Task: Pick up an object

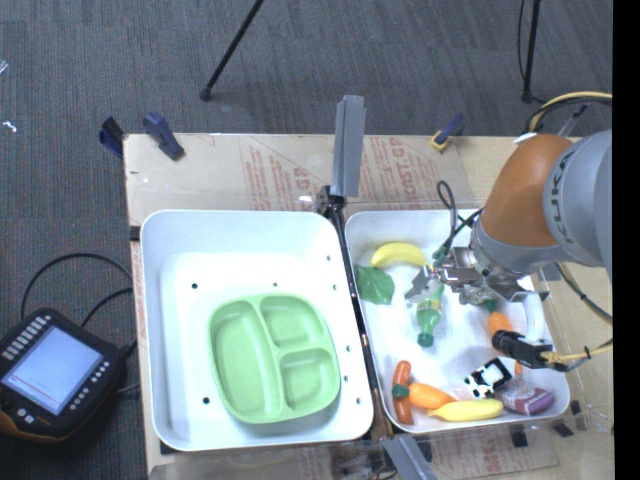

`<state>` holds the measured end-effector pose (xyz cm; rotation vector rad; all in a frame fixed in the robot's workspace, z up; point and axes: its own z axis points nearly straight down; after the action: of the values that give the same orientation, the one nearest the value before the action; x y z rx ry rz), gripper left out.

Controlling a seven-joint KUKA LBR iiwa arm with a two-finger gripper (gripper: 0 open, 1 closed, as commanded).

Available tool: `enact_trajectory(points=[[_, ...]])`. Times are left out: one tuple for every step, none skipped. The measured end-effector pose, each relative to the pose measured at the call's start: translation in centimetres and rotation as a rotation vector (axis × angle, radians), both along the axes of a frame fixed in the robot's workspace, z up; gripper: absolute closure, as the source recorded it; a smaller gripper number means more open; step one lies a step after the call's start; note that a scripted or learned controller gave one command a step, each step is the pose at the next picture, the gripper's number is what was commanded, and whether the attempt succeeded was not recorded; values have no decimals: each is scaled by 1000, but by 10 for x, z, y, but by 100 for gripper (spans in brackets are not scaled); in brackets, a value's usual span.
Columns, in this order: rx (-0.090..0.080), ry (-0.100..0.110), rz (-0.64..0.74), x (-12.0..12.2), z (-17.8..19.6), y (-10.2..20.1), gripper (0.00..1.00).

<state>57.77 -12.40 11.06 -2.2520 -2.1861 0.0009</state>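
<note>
Toy foods lie scattered in the right bin, any of which could be picked. A green bottle lies near the middle of that bin, its dark cap toward the near edge and its upper end under the gripper. The gripper hangs low over the bin, its metal fingers right at the bottle's upper end. Whether those fingers are closed or spread, and whether they grip the bottle, cannot be told from this angle.

A yellow banana rests toward the far left corner of the right bin, with a green leaf-shaped piece just beside it against the left wall. Along the near edge sit a red-and-orange piece at the left corner, an orange carrot touching it, and a second yellow banana-like piece touching the carrot's end. A black-and-white item lies just beyond that piece, and a pinkish wrapped item sits in the near right corner. Another orange piece shows near the right wall, partly under the arm.

The left bin holds a light green divided tray, lying flat near its middle. Both bins rest side by side on a cardboard-covered bench. A handheld control pendant lies on the floor off the bench's left edge.
</note>
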Motion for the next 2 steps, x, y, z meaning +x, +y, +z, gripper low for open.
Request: enact_trajectory(points=[[1, 3, 12, -12, -25, -5, 0], [3, 6, 4, -13, -16, -6, 100]])
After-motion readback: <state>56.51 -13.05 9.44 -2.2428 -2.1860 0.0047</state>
